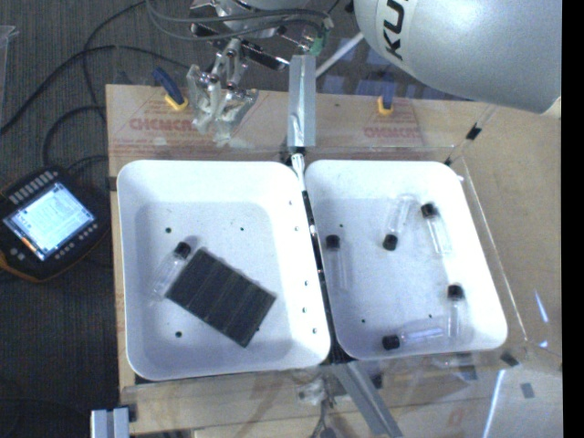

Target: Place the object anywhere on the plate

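Observation:
A dark ribbed rectangular plate (222,297) lies tilted on the floor of the left bin (137,199). A clear vial with a black cap (172,267) lies just beside the plate's upper left edge. Several more clear, black-capped vials are scattered in the right bin (474,217), among them one (398,219) near the middle and one (415,336) at the front. My gripper (222,108) hangs over the wooden bench behind the left bin's back wall, well away from the plate and the vials.
A grey metal post (301,108) stands upright behind the seam between the bins. Clamps (169,88) sit on the bench's back edge. A teach pendant (46,222) lies on the floor to the left, with cables running to it. The arm's large grey body (465,26) covers the top right.

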### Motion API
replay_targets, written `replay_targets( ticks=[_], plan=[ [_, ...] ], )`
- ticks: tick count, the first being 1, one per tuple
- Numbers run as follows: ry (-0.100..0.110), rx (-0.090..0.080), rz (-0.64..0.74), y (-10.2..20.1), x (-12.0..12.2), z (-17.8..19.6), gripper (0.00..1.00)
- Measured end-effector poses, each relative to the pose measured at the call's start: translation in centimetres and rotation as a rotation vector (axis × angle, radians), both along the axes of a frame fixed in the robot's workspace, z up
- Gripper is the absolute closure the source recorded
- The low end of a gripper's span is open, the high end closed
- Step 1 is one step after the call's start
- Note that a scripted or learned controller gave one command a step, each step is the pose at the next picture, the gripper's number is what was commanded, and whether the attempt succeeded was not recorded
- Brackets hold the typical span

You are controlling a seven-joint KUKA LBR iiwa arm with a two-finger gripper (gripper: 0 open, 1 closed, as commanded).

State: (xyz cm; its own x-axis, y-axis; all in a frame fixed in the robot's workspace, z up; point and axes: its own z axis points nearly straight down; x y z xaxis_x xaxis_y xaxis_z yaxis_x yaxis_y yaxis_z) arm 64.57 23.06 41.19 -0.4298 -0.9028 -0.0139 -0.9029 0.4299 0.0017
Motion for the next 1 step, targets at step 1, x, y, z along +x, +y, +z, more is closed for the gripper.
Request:
replay_targets(
  ticks=[1],
  plan=[
    [-0.003, 0.006, -0.003, 0.05, 0.08, 1.02, 1.0]
  ],
)
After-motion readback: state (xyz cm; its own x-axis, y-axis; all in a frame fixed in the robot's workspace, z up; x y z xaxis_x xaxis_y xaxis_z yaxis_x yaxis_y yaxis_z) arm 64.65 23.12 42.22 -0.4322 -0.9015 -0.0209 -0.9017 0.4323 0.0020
